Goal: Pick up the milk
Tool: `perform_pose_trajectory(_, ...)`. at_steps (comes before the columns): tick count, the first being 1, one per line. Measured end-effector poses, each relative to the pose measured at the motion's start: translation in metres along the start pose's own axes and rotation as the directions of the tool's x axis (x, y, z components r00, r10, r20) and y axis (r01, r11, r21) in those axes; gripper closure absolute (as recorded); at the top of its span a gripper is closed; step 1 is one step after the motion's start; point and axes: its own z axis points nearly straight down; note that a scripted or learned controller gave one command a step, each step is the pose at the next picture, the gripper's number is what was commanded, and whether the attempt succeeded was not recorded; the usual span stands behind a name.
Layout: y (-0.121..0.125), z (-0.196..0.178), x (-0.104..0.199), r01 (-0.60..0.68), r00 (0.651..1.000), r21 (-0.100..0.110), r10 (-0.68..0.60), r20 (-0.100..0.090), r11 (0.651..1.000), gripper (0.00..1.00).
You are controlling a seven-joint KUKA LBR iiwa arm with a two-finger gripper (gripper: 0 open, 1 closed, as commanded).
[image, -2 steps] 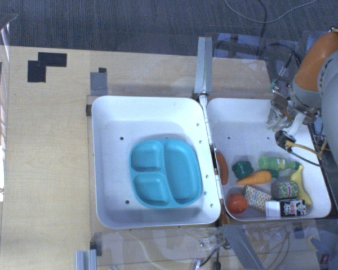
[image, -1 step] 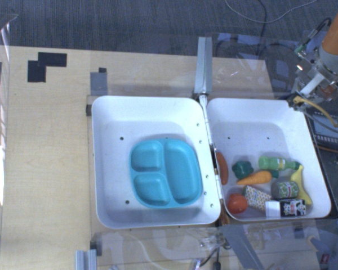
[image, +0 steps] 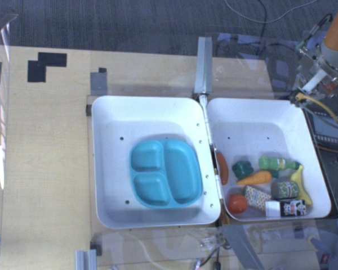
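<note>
Camera view: gripper (image: pixel 314 83) parked high beyond right bin (image: pixel 253 117), finger state indeterminate, leaving milk (image: pixel 286 208) lying flat at front wall, crowded by banana (image: pixel 300 183).

Single fixed camera above bench (image: pixel 45 151), slanted downward, both white bins (image: pixel 152 108) framed whole (arm (image: pixel 335 44) at right edge).

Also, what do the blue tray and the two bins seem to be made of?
The blue tray looks like moulded plastic with a smooth, slightly glossy finish: even colour, rounded compartments. The left bin and the right bin seem to be thin white plastic, matte to satin, with soft rounded corners; it could also be coated metal.
</note>
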Motion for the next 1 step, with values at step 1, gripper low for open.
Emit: perform_pose_trajectory(1, -0.0001, -0.0122, 0.0028, 0.011, 1.000, -0.006, -0.011, -0.003, 1.000, 1.00)
